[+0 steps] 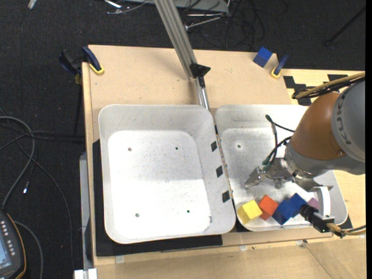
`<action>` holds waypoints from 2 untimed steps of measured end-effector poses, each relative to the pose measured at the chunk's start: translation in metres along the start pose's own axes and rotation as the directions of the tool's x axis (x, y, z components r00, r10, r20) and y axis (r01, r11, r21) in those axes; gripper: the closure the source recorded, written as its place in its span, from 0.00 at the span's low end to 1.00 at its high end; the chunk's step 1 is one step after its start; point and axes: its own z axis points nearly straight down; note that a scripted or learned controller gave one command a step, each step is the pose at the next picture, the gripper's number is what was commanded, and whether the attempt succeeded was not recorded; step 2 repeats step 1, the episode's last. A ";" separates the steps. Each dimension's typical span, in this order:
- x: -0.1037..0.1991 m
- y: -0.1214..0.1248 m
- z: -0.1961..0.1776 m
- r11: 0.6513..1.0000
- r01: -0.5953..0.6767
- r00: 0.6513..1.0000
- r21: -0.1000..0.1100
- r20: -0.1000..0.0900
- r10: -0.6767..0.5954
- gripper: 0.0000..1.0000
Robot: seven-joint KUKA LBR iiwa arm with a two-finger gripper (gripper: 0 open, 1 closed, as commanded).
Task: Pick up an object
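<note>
In the right bin (244,124), near its front edge, a yellow block (250,210), an orange block (268,206) and a blue block (290,208) lie in a row, with a small purple piece (313,203) just right of the blue one. My gripper (258,176) hangs over the bin's middle, a little behind and above the yellow and orange blocks. Its metal fingers (252,179) point to the left and nothing shows between them. The grey arm with its orange band (318,127) covers the bin's right part.
The left bin (110,127) lies beside the right one, sharing a middle rim. A metal pole (174,28) slants from the top down to the bins' back edge. A blue block (263,56) and clamps sit on the wooden bench at the back.
</note>
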 end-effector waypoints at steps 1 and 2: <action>-0.076 0.032 0.000 1.000 -0.010 1.000 -0.003 0.005 0.010 0.00; -0.076 0.032 0.000 1.000 -0.010 1.000 -0.003 0.005 0.010 0.00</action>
